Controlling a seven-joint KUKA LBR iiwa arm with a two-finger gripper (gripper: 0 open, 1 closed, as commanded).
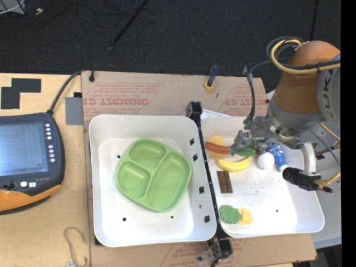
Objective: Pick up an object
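In the right bin (pixel 289 216) lie a hot dog (pixel 217 147), a yellow banana (pixel 233 164), a brown chocolate bar (pixel 224 181), a green and yellow toy (pixel 235 214), a white ball (pixel 266 161) and a blue item (pixel 277 156). My gripper (pixel 245 142) hangs low over the bin's far part, just right of the hot dog and above the banana. A green item sits by its tips; whether it lies between them is unclear.
The left bin (pixel 105 143) holds a green divided plate (pixel 154 174). A tablet-like pendant (pixel 28 152) lies on the bench at the left. A black divider (pixel 203 171) separates the bins. Cables and a black part (pixel 300 178) hang off the arm at the right.
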